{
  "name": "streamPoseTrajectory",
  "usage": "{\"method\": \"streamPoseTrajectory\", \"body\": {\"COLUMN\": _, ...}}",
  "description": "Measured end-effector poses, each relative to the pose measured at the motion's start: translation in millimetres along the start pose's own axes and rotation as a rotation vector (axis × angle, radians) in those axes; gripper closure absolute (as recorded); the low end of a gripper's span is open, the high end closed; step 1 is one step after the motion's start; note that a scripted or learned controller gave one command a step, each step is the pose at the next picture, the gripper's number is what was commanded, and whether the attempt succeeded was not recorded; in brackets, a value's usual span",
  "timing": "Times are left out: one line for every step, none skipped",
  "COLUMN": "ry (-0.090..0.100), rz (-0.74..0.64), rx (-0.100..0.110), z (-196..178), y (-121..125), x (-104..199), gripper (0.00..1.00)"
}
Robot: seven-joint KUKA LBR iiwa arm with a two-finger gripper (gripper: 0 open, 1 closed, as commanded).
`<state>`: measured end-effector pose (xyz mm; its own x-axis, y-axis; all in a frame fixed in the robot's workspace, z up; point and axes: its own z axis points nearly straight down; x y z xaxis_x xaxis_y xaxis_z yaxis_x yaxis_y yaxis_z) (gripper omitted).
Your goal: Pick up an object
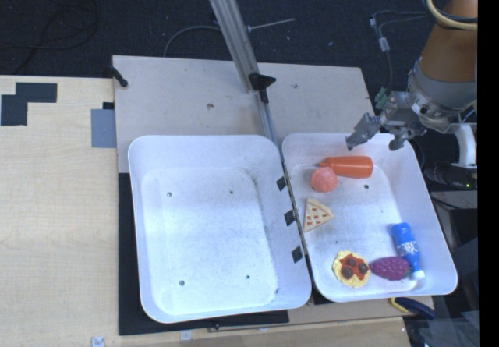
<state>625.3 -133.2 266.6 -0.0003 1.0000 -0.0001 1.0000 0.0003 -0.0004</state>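
Observation:
My gripper [381,136] hangs over the back edge of the right bin [437,221], its two fingers spread apart and nothing between them. Just below it in the bin lies an orange-red carrot-like piece [348,167], with a pink ball [323,179] touching its left end. A pizza slice [316,214] lies near the bin's left wall. At the front sit a small yellow tart with red berries [351,268], a purple grape bunch [390,267] and a blue bottle [405,246].
The left bin [156,174] stands beside the right one, joined by black clips [290,217]. A slanted aluminium bar [238,33] rises behind the bins. Cables lie on the dark floor at the back.

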Motion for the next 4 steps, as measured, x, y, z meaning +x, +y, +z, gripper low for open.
{"method": "streamPoseTrajectory", "body": {"ry": 0.001, "rz": -0.001, "rx": 0.004, "z": 43.4, "y": -2.1, "x": 4.5, "gripper": 0.0}}
{"method": "streamPoseTrajectory", "body": {"ry": 0.001, "rz": 0.0, "rx": 0.004, "z": 88.6, "y": -8.9, "x": 8.2, "gripper": 0.0}}
{"method": "streamPoseTrajectory", "body": {"ry": 0.001, "rz": 0.0, "rx": 0.004, "z": 137.9, "y": -10.8, "x": 17.9, "gripper": 0.0}}
{"method": "streamPoseTrajectory", "body": {"ry": 0.0, "rz": 0.001, "rx": 0.0, "z": 125.2, "y": -10.0, "x": 16.8, "gripper": 1.0}}
